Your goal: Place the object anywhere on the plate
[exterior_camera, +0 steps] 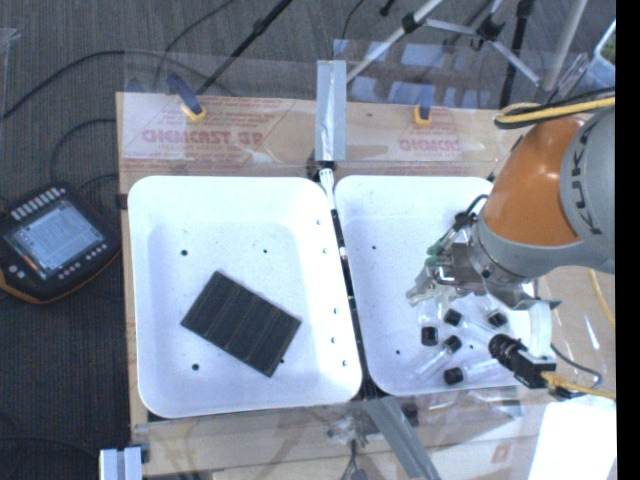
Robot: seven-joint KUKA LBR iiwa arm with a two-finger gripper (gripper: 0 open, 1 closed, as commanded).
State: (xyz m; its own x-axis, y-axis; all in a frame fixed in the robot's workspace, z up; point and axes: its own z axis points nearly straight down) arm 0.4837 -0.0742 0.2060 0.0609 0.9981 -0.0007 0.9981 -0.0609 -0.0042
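Over the right bin (395, 218), near its right wall, my end effector (447, 286) hangs low above the white floor; whether it is clenched or released I cannot tell. Across the divider, well apart from me, the dark ribbed plate (241, 323) lies flat and askew in the left bin (160, 208). Both bins sit on the tabletop (250, 133).

Arm (545, 203) crowds the right bin (385, 268); left bin (160, 268) lies open around the dark plate (241, 323)
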